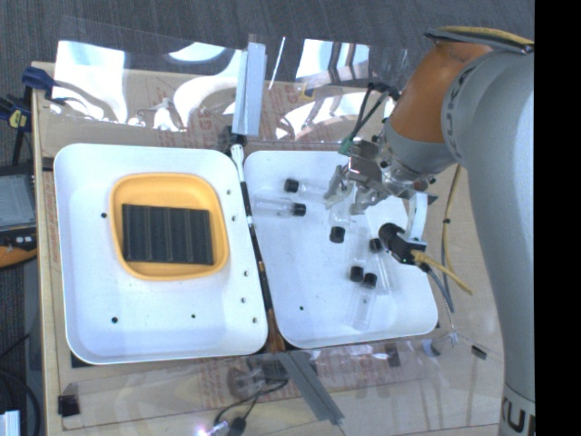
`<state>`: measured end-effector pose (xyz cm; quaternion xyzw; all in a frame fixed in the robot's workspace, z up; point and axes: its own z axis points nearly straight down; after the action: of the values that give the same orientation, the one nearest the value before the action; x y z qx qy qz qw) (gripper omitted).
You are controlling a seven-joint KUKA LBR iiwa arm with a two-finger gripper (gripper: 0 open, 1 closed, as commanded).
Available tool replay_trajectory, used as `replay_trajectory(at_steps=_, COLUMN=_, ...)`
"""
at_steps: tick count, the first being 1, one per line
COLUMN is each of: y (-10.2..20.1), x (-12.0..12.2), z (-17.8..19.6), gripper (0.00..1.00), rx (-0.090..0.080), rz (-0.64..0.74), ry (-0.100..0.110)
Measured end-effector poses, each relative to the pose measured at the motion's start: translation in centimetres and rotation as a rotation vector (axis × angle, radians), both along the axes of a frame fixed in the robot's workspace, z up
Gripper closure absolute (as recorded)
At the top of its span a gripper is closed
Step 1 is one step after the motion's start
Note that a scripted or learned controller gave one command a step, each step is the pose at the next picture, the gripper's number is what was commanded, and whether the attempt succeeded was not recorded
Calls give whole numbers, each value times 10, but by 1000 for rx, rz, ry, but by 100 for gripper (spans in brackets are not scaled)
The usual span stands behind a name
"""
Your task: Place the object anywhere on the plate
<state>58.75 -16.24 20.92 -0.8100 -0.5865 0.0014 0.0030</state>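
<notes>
Left bin (82,243): holding a yellow plate (168,193) with a dark ribbed centre, sitting flat.

Right bin (309,316): holding several clear vials with black caps, lying scattered; one vial (283,209) lying near the bin's left edge, others (363,280) lying lower right.

Gripper (349,198): hanging over the right bin's upper part, above the vials. Finger state: cannot tell.

Arm (472,107): reaching in from the right.
</notes>
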Motion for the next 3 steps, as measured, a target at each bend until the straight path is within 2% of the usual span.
replay_trajectory(at_steps=1, y=0, x=0, z=0, gripper=0, rx=0, rz=0, ry=0)
replay_trajectory(at_steps=2, y=18, x=-23, z=6, gripper=0, rx=0, rz=247, ry=-2)
replay_trajectory(at_steps=3, y=67, x=-9, z=-3, gripper=0, rx=1, rz=608, ry=-2)
